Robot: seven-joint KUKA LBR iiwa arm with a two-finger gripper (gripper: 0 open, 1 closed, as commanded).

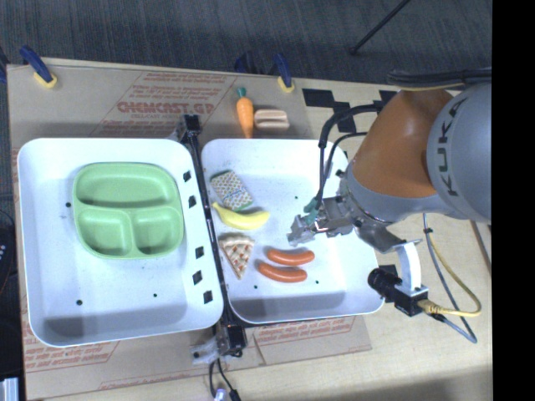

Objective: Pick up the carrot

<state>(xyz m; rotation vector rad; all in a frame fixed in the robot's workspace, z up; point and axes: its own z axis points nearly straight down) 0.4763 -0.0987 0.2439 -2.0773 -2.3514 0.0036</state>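
The carrot (244, 115), orange with a green top, lies on the cardboard just behind the right bin (276, 153), outside it. My gripper (303, 228) hangs low inside the right bin, just above the upper of two sausages (290, 257). Nothing shows between its fingers. The carrot is well up and to the left of the gripper.
In the right bin lie a banana (241, 217), a patterned green pouch (231, 190), a pizza slice (237, 253) and a second sausage (282, 272). A hot dog bun (271, 120) sits beside the carrot. The left bin holds a green divided plate (128, 209).
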